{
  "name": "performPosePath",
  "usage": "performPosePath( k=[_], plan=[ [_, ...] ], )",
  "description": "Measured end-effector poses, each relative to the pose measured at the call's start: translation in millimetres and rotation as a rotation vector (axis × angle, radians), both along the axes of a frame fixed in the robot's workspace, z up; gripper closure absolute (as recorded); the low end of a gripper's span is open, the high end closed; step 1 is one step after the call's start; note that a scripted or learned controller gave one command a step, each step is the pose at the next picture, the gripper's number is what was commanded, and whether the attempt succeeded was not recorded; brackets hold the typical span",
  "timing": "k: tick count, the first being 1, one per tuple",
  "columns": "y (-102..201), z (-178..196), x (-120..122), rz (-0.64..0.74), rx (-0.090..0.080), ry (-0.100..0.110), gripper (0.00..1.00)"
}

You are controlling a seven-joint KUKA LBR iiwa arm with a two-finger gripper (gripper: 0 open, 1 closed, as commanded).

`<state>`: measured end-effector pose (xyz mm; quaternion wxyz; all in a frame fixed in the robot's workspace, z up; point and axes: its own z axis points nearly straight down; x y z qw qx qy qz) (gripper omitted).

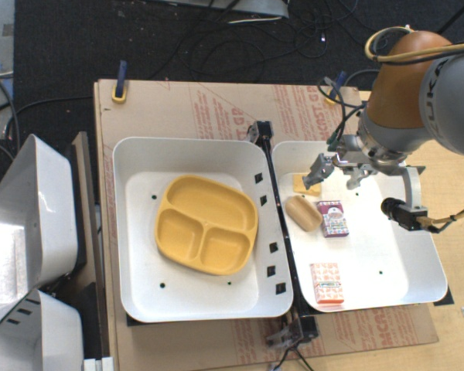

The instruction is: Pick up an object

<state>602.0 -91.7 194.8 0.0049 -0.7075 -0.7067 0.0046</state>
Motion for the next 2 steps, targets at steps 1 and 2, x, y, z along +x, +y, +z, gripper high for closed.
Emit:
performPosePath(
  k=[1, 2],
  plan=[
    [0, 8, 3, 0.002, -0.001, -0.013, 0.00],
    [0, -36, 6, 0.000, -0.001, -0.011, 0.00]
  ],
)
